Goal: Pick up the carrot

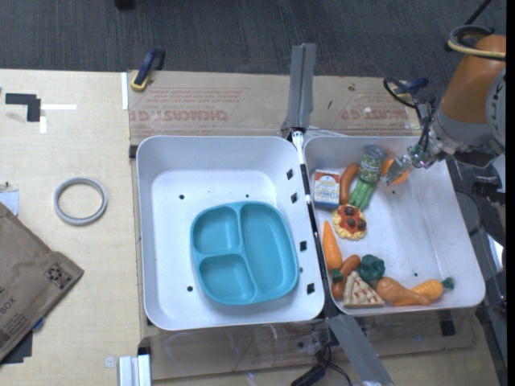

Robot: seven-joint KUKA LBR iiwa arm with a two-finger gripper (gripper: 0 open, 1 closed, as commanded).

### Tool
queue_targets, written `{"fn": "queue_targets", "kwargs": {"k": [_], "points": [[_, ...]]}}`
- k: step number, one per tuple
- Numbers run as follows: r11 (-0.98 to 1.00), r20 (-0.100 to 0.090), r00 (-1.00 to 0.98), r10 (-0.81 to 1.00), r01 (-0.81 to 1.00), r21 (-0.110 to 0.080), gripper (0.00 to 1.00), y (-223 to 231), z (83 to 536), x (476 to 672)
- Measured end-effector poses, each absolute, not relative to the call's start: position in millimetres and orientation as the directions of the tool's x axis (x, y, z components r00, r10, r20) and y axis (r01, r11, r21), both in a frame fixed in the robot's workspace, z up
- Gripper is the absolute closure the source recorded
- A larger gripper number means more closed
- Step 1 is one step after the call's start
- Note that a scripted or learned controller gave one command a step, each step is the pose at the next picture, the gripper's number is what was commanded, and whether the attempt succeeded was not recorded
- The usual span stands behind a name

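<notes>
I see the arm (475, 87) coming in from the upper right of the frame, its end effector (405, 166) hanging low over the upper part of the right bin (451, 215). Something small and orange sits right at its tip, but the spot is too small and cluttered for me to say what it is or whether it is held, so I cannot tell how the end effector stands.

The right bin is full of toy food. A carrot (331, 246) lies lengthwise against the bin's left wall, near mid-height of the frame. Another orange carrot-like piece with a green tip (427, 289) lies near the bin's lower right corner, beside a tan pear-like shape (396, 291). Near the lower left are a green broccoli (371, 265) and a sandwich wedge (360, 292). Higher up I make out a small carton (325, 188), a sausage (347, 182), a green jar (370, 164) and a fruit tart (351, 220).

The left bin (161, 215) holds a blue divided tray (242, 252). On the bench at the far left lies a roll of tape (80, 200).
</notes>
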State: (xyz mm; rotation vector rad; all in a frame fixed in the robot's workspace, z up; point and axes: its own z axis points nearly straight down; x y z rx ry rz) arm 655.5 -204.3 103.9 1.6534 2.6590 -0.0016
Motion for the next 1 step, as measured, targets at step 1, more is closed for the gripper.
{"fn": "queue_targets", "kwargs": {"k": [1], "points": [[0.560, -0.003, -0.560, 0.828, 0.828, 0.002, 1.00, -129.4, 187.2, 659.8]]}}
